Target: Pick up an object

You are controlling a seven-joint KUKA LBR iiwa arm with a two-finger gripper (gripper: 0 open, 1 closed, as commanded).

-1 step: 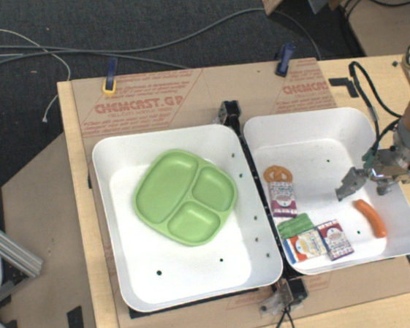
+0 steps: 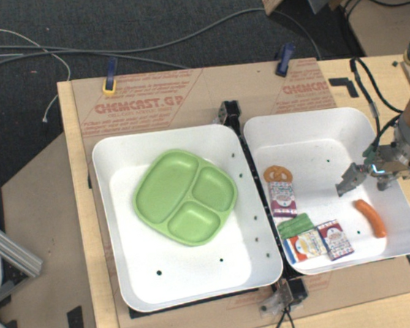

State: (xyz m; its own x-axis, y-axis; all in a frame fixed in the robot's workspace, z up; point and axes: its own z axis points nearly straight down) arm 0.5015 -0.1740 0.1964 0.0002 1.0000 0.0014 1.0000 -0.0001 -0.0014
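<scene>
My gripper (image 2: 366,179) hangs over the right side of the right bin (image 2: 311,129), with its two fingers spread open and nothing between them. An orange sausage-shaped toy (image 2: 371,218) lies just below it on the bin floor, apart from the fingers. Along the bin's left side lie a pretzel (image 2: 277,175), a purple-and-white packet (image 2: 283,199), a green packet (image 2: 294,226), a red-and-yellow packet (image 2: 306,244) and a purple packet (image 2: 335,239).
A green divided plate (image 2: 185,196) lies in the left bin (image 2: 130,278). A black clamp (image 2: 229,111) sits between the bins at the back. Blue clips (image 2: 285,60) hold the cardboard at the bench's far edge. Cables (image 2: 364,86) run along the right.
</scene>
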